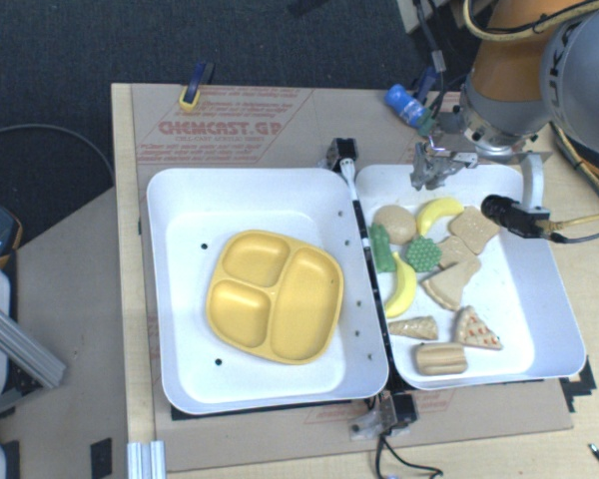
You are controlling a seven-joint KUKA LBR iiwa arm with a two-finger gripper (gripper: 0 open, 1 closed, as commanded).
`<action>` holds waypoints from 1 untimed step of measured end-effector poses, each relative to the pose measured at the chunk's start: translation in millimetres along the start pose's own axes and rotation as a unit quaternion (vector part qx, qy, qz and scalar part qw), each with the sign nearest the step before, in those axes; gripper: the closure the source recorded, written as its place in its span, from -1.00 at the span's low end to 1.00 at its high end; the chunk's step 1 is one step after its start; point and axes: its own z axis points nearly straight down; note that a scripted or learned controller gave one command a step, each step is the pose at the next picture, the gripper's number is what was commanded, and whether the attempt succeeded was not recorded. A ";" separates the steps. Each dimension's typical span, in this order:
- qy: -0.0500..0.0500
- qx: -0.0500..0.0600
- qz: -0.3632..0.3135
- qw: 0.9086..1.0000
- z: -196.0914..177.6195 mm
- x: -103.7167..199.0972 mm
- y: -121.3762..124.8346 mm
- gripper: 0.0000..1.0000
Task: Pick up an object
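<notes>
The left bin [170, 267] holds 1 yellow divided plate [274, 295]. The right bin [549, 307] holds toy food: a banana piece [437, 213] at 12 o'clock, a green broccoli [422, 254] at centre, a pizza slice [475, 330] and a brown sausage roll [439, 358] at 6 o'clock. The pincer [432, 171] hangs over that bin's 11 o'clock corner on the tabletop [140, 128], nothing between its fingers; whether wide or narrow, I cannot tell.

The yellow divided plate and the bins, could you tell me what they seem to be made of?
Yellow divided plate: probably moulded plastic, going by its glossy highlights and rounded compartment ridges. Left bin and right bin: seemingly thin formed white plastic, smooth with rolled rims.
</notes>
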 end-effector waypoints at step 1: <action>0.000 0.000 0.000 1.000 4.7 56.1 12.7 1.00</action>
